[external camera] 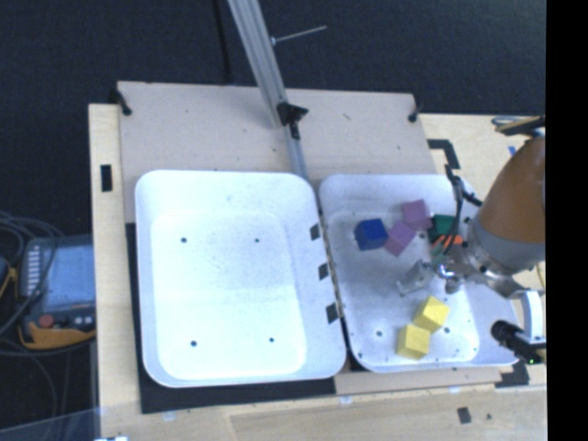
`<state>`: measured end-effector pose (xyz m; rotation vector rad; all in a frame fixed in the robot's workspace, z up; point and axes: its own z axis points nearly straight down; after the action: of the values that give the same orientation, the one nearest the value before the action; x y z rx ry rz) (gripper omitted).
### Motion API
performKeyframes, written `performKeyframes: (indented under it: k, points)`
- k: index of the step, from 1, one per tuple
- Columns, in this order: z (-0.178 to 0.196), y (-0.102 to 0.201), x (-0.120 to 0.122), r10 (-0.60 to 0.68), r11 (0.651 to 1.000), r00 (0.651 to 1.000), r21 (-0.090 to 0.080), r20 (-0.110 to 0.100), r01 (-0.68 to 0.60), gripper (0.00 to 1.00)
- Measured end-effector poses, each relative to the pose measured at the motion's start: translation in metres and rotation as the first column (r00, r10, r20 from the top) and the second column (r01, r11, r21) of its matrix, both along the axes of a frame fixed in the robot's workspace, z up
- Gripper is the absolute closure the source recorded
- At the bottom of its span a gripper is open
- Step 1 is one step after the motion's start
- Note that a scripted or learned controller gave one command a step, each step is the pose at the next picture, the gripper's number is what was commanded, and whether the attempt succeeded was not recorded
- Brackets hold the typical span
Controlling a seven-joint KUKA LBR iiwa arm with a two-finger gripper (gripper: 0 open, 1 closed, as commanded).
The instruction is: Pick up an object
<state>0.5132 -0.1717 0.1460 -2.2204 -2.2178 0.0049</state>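
The right bin [367, 356] holds a blue cube [370, 234], two purple blocks [415, 213] [400, 239], a green piece [444, 225] with orange beside it, and two yellow blocks [430, 314] [413, 341]. My gripper [418, 278] reaches in from the right and hangs low over the bin's middle, just above the upper yellow block and below the purple blocks. Nothing shows between its fingers. The arm's orange band [516, 196] covers the bin's right edge.
The left bin [156, 246] lies beside the right one. A slanted metal rail [262, 53] runs from the top to between the bins. A screen device [60, 283] with cables sits at the far left.
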Motion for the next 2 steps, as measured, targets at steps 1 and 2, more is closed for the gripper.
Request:
performKeyframes:
  k: [1,2]
  points:
    - [-0.049,-0.002,0.001,0.000,1.000,1.000,-0.002,0.008,0.000,0.00]
    - [-0.036,-0.003,0.002,-0.008,1.000,1.000,-0.002,0.011,0.008,1.00]
